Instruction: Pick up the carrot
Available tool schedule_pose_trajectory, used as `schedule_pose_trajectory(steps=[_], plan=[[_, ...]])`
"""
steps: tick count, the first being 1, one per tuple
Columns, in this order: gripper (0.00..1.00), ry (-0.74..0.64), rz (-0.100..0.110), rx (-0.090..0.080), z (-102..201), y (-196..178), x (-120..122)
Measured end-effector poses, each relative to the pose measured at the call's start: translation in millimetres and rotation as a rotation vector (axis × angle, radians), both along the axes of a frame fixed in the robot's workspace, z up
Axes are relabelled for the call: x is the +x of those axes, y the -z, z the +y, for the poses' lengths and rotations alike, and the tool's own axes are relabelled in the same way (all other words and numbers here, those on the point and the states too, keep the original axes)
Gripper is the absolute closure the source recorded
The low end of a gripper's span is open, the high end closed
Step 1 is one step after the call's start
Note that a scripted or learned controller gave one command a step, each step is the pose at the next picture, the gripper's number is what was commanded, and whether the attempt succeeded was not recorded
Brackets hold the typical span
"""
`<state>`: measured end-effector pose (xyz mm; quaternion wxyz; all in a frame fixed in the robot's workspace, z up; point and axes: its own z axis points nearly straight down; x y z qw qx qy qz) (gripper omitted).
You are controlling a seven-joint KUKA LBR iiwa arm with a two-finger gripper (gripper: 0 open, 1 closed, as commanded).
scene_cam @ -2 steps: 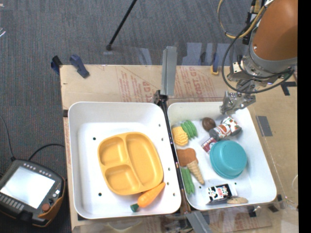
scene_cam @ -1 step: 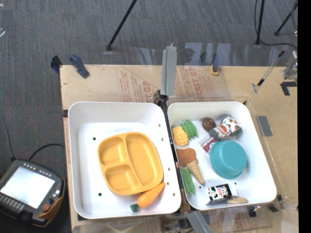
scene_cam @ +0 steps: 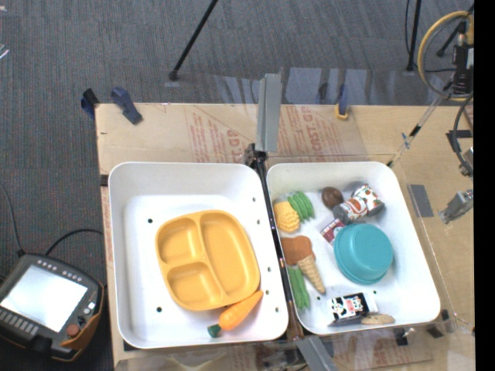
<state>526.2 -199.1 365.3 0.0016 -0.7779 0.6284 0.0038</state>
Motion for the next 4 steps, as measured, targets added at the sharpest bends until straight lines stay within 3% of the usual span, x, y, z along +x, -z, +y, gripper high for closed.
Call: schedule_pose_trajectory(steps=[1,2,3,4], plan=[[1.00,-0.147,0.007,0.004,6,226,-53],[1.00,-0.071,-0.014,-0.006,4,133,16],[1.00,-0.093,-0.015,-0.008,1,-49,-3],[1.00,-0.374,0.001,0.003,-2,90,-42]])
